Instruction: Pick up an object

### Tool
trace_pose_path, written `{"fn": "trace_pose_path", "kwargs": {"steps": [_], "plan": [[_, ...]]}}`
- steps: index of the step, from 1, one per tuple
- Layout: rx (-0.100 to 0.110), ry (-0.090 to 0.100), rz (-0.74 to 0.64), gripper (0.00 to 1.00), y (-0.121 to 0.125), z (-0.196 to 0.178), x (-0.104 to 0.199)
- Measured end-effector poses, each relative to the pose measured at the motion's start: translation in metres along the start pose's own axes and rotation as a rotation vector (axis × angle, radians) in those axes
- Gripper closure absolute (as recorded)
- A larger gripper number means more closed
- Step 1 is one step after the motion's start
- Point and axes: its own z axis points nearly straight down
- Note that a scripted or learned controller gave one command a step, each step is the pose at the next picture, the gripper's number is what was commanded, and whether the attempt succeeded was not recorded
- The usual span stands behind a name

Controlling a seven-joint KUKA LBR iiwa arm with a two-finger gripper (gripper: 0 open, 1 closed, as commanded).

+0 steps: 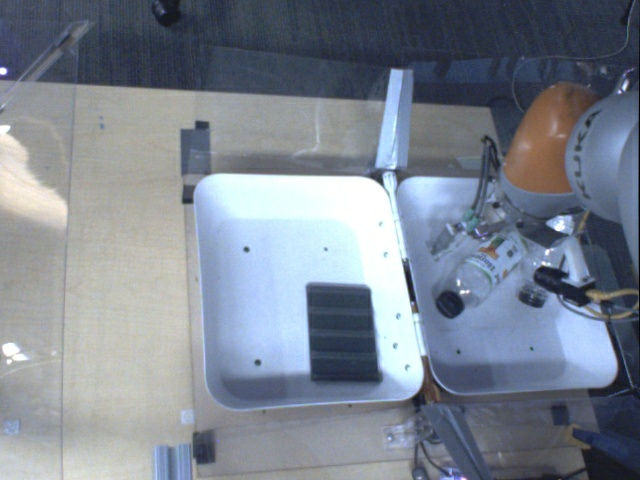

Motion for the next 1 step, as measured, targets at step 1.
{"fn": "trace_pose_path", "kwargs": {"steps": [1], "plan": [[-0.001,-0.001,0.028,0.00,-0.0110,0.0003,-0.0502]]}}
